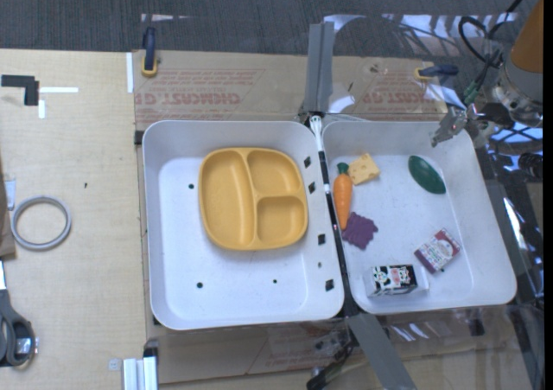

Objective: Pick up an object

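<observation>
The arm [529,42] comes in from the upper right corner, with just its lower end in sight. An orange band wraps it above the wrist, and below that the wrist turns grey and silver, with black cables looping beside it. From the wrist the gripper [449,126] reaches out to the left and slightly downward, a small grey metal piece held up off the surface below. It is small and partly lost in glare, so its tip looks like 1 blurred piece and its exact stance is unclear.
</observation>
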Robot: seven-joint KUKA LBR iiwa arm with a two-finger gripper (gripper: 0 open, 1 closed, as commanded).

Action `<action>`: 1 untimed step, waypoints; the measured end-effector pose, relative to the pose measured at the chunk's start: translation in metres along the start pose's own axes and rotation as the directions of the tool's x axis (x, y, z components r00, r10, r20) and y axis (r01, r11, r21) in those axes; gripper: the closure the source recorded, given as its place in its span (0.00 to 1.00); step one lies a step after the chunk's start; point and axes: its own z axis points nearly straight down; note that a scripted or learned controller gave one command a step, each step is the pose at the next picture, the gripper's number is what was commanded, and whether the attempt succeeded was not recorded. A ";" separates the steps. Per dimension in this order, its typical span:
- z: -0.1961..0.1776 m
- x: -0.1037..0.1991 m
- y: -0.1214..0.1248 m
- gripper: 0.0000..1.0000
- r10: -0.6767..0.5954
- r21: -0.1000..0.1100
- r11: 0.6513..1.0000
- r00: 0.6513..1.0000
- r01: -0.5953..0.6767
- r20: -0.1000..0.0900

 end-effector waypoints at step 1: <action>0.099 0.022 -0.009 0.00 0.355 0.006 0.935 0.935 -0.355 -0.004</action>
